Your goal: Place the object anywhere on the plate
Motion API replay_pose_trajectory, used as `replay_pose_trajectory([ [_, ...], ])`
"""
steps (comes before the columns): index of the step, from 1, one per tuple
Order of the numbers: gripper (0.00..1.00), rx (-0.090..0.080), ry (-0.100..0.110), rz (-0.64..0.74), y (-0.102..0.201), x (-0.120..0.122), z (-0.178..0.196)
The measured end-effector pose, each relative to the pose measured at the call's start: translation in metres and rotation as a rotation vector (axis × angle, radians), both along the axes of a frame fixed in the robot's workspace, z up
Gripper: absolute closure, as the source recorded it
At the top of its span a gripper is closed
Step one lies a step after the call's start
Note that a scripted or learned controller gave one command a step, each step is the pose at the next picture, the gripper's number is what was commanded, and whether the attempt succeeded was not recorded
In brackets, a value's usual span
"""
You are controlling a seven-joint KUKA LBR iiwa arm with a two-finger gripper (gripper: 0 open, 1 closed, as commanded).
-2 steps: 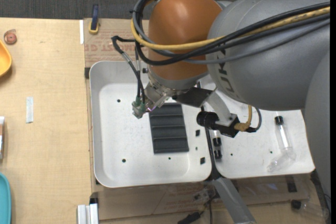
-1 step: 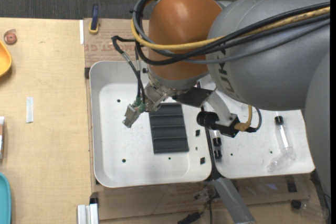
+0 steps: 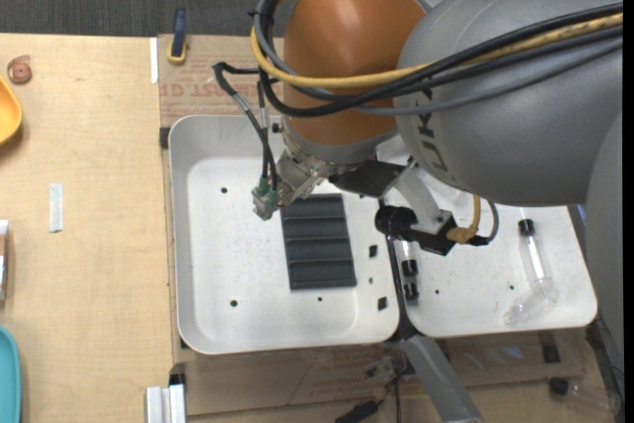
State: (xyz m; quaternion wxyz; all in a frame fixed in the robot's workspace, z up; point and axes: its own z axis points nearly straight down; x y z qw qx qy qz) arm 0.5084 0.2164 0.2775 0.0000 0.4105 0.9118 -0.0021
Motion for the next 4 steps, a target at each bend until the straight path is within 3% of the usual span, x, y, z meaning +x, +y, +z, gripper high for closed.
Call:
replay_pose_trajectory([
  [1,0.0,0.0,0.0,0.0,0.0,0.0,0.0],
  [2,1.0,-0.002,0.001,-0.003,-0.002,0.001,0.008],
  [3,1.0,0.002,0.0,0.209,0.006,-0.006,-0.011],
  [4,1.0,0.002,-0.001,0.127,0.012,0.04,-0.014],
])
